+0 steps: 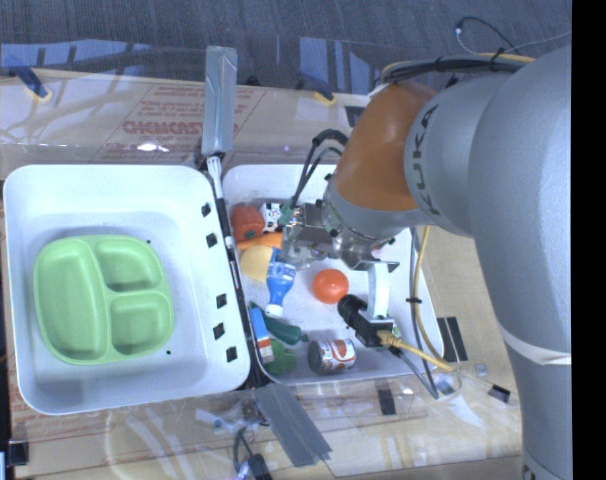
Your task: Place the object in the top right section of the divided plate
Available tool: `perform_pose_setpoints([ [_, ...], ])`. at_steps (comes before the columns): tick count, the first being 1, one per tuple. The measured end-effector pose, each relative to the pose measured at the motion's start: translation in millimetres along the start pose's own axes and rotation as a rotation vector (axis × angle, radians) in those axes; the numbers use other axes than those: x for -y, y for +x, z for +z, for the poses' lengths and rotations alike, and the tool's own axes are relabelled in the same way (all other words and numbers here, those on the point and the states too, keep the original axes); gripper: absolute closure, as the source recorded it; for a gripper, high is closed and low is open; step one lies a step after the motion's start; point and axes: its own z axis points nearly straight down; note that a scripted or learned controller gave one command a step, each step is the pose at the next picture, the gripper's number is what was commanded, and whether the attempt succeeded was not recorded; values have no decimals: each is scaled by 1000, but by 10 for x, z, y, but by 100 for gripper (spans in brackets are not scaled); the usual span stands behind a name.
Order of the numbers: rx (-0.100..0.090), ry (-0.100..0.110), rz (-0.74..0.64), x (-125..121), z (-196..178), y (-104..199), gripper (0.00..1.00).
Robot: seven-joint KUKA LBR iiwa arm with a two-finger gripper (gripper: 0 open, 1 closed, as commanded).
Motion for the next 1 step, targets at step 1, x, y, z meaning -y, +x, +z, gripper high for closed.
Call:
perform_pose_setpoints([
  [1, 1, 0, 69, 244, -433, 12, 100],
])
